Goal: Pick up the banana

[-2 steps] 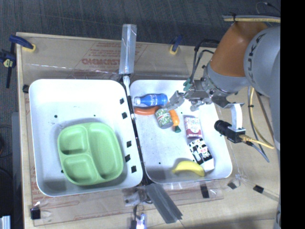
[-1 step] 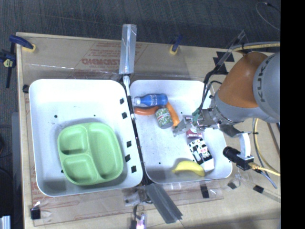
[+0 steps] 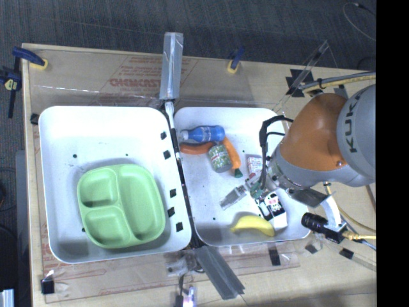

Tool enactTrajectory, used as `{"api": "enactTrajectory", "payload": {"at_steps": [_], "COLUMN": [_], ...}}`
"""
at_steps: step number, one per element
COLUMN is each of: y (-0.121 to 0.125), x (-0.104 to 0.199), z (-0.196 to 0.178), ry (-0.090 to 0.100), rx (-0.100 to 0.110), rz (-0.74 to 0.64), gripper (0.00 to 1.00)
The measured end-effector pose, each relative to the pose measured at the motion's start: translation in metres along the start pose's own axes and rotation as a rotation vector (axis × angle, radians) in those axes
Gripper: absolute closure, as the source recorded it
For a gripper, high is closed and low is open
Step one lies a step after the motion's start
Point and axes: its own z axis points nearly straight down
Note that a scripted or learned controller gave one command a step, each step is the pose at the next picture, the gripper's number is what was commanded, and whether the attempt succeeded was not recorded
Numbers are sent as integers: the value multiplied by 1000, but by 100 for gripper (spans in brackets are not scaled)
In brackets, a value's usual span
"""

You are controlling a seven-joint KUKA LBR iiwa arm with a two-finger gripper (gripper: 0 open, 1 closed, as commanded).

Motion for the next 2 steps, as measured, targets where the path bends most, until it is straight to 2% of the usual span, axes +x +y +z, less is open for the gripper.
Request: {"api": "enactTrajectory", "payload": {"at_steps": [1, 2], "y": [-4, 6], "x": [-11, 11], "z": [-80, -53], "ry": [-7, -4], "rx": [-4, -1], "rz": [-286, -523], "gripper": [0, 0]}}
